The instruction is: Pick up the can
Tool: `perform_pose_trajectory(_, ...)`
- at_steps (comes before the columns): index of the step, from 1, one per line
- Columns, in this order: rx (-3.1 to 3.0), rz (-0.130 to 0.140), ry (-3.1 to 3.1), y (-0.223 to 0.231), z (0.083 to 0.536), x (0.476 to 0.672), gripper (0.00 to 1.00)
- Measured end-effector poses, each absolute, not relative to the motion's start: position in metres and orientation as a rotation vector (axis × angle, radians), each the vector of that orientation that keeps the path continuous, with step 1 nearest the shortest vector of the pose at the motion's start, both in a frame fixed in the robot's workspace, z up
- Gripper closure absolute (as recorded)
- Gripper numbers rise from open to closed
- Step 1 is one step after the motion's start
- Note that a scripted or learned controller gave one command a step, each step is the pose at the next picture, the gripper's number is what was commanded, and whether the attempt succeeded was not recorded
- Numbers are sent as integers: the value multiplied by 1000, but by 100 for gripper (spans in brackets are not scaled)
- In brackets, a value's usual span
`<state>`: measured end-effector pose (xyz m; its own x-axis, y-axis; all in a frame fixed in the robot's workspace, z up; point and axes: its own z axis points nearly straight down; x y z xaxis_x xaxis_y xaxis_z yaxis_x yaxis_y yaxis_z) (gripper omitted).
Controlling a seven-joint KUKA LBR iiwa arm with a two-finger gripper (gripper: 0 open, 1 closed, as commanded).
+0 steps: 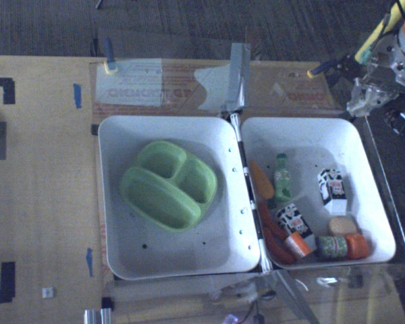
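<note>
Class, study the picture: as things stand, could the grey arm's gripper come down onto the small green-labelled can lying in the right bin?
Probably, but tightly. The small green-labelled can lies on its side at the right white bin's near wall, its top exposed, yet an orange piece touches one end. The gripper is beyond the far rim.

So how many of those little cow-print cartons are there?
2, both in the right bin: one cow-print carton toward its right side, another lower, near the middle. More may be hidden.

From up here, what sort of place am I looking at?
Probably a robot test bench in a lab: two white bins, toy groceries like a can, a taped wooden bench, and a gripper.
</note>
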<state>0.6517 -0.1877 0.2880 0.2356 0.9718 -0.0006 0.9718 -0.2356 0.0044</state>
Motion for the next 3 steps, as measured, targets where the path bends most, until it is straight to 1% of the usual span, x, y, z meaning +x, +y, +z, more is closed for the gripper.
perform_pose_trajectory(1, 2510, 3, 1885, -122, 437, 663, 100)
perform_pose_trajectory(2, 2479, 0, 1929, -104, 390, 647, 100)
perform_pose_trajectory(3, 2645, 3, 1692, -31, 436, 667, 100)
